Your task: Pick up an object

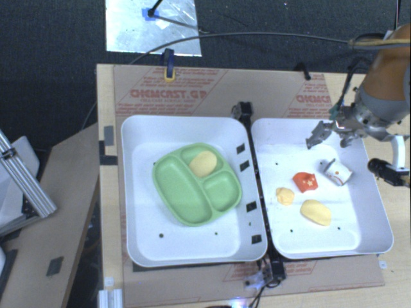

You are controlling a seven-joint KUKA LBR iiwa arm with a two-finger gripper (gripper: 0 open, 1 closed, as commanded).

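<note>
The right bin (359,239) holds a red object (306,181), a small pale yellow piece (285,196), a yellow lemon-like object (316,212) and a white cylindrical object (336,171). My gripper (332,133) hangs over the bin's far right part, up and to the right of the red object, with its two fingers spread open and nothing between them. The white cylinder lies just below it. In the left bin (144,140) a green divided plate (196,183) carries a yellow potato-like object (203,163) in its upper compartment.
The two bins meet at a black-clipped ridge (253,178). The arm's orange band (388,69) enters from the upper right. A foil sheet (153,18) lies beyond the bench, and cables arc across the back.
</note>
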